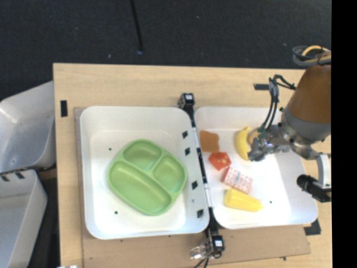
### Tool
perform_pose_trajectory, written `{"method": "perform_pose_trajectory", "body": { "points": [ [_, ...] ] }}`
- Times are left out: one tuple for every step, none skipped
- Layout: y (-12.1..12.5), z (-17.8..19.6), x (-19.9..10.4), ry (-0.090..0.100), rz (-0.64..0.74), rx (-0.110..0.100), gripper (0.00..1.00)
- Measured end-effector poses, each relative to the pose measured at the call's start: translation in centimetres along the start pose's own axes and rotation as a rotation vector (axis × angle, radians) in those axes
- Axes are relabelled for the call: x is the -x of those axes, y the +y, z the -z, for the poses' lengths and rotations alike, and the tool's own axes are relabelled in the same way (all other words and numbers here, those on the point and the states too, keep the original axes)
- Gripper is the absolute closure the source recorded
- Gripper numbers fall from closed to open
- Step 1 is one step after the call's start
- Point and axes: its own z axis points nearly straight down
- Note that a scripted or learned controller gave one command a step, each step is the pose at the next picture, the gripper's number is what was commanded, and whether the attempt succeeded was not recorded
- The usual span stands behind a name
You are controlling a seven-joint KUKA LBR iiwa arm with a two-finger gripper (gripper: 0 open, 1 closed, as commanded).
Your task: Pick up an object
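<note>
The right bin [279, 205] holds a yellow banana [242, 141], an orange-brown block [209, 140], a red piece [220, 161], a pink and white patterned packet [237, 178] and a yellow block [242, 201]. My gripper [257, 149] hangs low over the right bin, just right of the banana and touching or nearly touching its lower end. The arm's orange band [312, 96] rises behind it at the right. I see nothing clearly between the fingers.
The left bin [95, 205] holds a green divided plate [147, 175]. A divider with black clips [195, 161] runs between the bins. Bare bin floor lies right of the packet and yellow block. A black cable crosses the dark floor at the top.
</note>
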Motion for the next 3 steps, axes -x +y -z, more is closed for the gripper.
{"method": "perform_pose_trajectory", "body": {
  "points": [
    [0.2, 2.6, 0.1, 0.0, 0.0, -0.003, 1.0],
    [3.4, 1.4, -3.7, 0.001, 0.002, -0.006, 1.0],
    [6.8, 2.4, -8.2, 0.002, 0.004, -0.003, 1.0]
  ]
}}
